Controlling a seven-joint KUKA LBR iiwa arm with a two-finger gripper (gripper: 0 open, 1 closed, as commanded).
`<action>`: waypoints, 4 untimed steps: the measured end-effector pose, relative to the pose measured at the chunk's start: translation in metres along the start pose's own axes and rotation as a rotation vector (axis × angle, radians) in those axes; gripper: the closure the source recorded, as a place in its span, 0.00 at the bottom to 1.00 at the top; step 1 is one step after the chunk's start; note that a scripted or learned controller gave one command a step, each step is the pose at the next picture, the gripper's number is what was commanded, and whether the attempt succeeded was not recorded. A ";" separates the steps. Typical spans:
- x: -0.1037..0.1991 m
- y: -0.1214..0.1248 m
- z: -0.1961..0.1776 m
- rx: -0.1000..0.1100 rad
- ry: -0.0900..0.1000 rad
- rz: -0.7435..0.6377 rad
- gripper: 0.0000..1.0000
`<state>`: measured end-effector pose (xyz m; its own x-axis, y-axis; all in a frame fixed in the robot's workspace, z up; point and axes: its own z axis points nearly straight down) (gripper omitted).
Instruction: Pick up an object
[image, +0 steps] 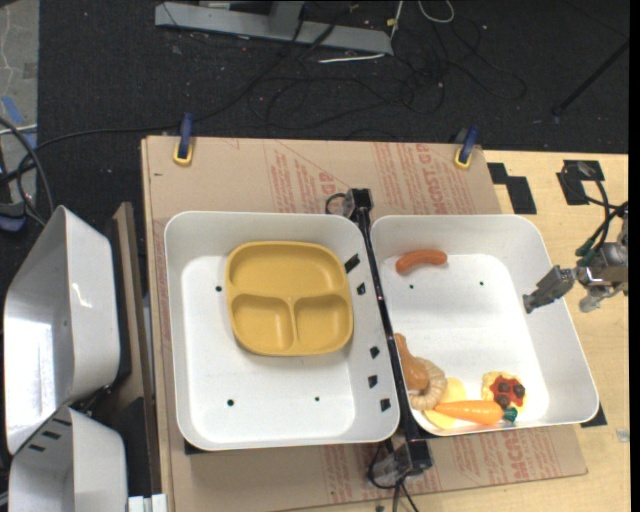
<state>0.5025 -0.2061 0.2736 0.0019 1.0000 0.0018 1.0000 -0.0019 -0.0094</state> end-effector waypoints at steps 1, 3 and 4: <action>0.001 0.002 -0.005 -0.009 -0.002 -0.003 0.00; -0.003 -0.008 0.108 -0.004 0.000 0.001 0.00; -0.008 -0.009 0.159 -0.005 0.000 0.001 0.00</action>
<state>0.4919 -0.2140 0.1150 0.0024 1.0000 0.0014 1.0000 -0.0024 -0.0049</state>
